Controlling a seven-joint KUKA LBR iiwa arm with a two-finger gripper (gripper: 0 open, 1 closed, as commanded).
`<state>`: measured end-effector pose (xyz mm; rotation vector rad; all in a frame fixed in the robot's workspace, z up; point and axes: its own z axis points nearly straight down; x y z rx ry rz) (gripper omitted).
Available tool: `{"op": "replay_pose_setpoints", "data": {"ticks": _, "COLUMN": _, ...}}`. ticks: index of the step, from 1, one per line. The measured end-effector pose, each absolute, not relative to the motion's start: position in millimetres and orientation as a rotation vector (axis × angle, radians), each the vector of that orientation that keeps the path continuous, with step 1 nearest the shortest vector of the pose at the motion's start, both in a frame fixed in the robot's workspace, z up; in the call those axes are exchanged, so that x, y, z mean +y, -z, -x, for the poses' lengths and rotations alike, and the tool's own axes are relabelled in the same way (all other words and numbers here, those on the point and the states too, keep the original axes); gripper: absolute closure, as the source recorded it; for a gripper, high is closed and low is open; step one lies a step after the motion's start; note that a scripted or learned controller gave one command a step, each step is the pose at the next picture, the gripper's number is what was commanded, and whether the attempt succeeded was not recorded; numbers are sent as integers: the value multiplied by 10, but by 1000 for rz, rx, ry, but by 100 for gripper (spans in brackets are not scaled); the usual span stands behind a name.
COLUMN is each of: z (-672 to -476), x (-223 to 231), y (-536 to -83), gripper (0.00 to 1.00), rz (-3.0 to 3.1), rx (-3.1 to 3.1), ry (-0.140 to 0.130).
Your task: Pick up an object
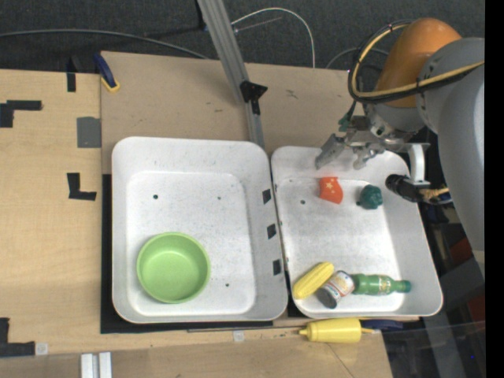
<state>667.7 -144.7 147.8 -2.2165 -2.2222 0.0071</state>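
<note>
My gripper (pixel 345 158) hangs over the far edge of the right bin (pixel 354 235), its two fingers spread apart with nothing between them, so it is open. Just below it in the bin lies a small red-orange object (pixel 331 190), and to its right a dark green lump (pixel 369 198). Along the bin's near edge lie a yellow banana-shaped piece (pixel 313 279), a small tin (pixel 339 287) and a green bottle (pixel 379 285) on its side.
The left bin (pixel 189 172) holds a light green bowl (pixel 173 267) in its near-left corner. A yellow bottle (pixel 335 331) lies on the bench just outside the right bin's near rim. A grey pole (pixel 228 46) slants in from the top.
</note>
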Motion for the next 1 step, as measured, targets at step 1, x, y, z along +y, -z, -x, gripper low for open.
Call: {"op": "replay_pose_setpoints", "data": {"ticks": 1, "z": -6665, "x": -1442, "y": -952, "gripper": 0, "rz": 2216, "rx": -2221, "ry": -10}}
